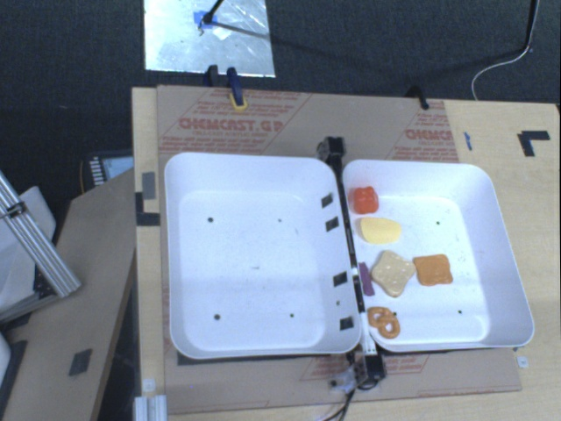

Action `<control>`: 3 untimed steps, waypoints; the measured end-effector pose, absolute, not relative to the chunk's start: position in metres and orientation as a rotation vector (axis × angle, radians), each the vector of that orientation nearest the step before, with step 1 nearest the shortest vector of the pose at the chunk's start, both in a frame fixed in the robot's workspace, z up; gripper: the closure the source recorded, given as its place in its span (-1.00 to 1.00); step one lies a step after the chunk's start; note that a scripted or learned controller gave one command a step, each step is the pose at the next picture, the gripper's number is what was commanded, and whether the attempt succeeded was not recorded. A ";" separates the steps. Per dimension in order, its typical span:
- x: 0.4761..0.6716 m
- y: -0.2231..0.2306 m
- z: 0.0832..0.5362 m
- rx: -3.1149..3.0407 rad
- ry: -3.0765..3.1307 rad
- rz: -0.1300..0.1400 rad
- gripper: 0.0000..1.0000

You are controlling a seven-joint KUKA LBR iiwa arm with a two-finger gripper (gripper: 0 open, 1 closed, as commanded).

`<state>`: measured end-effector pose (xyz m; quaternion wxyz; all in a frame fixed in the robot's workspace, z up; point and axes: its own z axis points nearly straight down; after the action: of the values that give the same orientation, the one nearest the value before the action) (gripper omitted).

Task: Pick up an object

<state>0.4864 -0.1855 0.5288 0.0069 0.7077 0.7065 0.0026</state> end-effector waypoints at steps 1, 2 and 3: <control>0.487 -0.066 0.463 2.206 2.241 0.000 1.00; 0.487 -0.067 0.537 2.209 2.222 0.011 1.00; 0.487 -0.022 0.452 2.215 2.231 -0.002 1.00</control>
<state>0.4867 -0.0217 0.4524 -0.0011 0.7044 0.7098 -0.0006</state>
